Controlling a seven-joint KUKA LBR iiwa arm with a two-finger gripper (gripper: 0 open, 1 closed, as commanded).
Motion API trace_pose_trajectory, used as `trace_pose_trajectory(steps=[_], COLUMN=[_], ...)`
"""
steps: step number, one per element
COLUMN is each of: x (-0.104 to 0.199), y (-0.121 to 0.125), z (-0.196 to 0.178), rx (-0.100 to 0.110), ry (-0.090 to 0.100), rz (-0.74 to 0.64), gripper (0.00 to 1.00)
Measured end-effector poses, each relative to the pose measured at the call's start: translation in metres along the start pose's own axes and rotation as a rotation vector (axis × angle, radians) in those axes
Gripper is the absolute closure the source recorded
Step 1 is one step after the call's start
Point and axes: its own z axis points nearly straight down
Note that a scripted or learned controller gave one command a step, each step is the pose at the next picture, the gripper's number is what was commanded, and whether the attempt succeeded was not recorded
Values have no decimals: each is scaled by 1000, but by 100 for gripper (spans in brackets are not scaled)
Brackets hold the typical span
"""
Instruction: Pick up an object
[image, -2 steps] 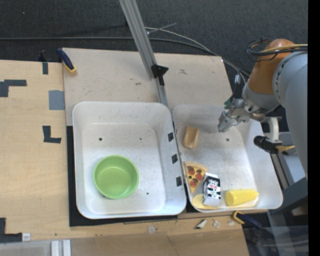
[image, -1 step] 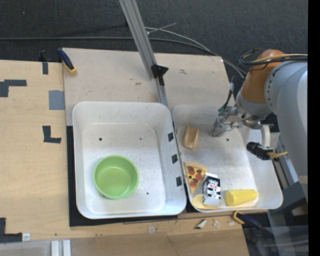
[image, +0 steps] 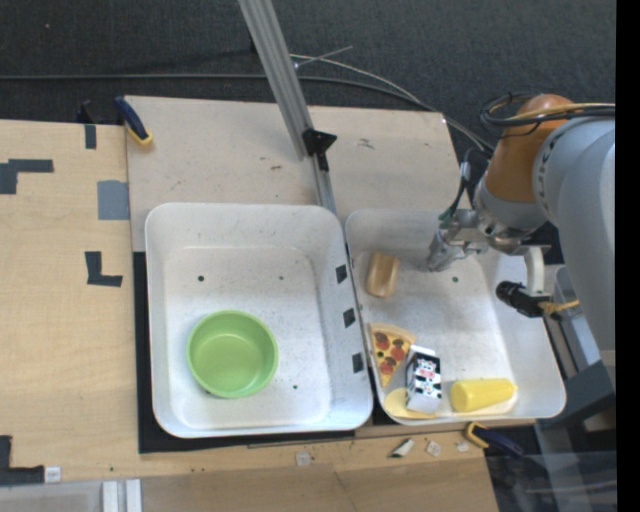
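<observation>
Two white bins side by side on a tan worktop (image: 60, 260). Left bin (image: 170, 240): a green bowl (image: 233, 353), upright, near the front-left part of the floor. Right bin (image: 520, 330): a tan bread-like piece (image: 381, 273) near the back-left corner, just beside the dividing wall; a pizza slice (image: 389, 349) along the left wall further forward; a small black-and-white carton (image: 424, 380) touching or overlapping the slice's front end, print too small to read; a yellow block (image: 483, 394) at the front, just beside the carton; a pale yellow flat thing (image: 398, 402) partly hidden under the carton, shape hard to make out. Arm (image: 570, 190) in from the right, orange band above the wrist, much of its bulk cut off at the frame edge. Pincer (image: 441, 258) low over the back of the right bin, near the bread piece yet apart from it, nothing visible between the tips; whether wide or narrow, cannot tell, the tips dark and blurred together. Slanted metal pole (image: 285, 85) crossing the back of the worktop, a blue-and-yellow clamp (image: 133, 120) at the back-left corner.
</observation>
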Motion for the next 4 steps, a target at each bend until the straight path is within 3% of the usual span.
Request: trace_pose_trajectory(steps=[2, 3, 4], x=[-16, -15, 45], y=[9, 10, -6], z=[-105, -121, -129], rx=[-4, -2, 2], ry=[2, 3, 5], rz=[2, 1, -2], gripper=[100, 100, 100])
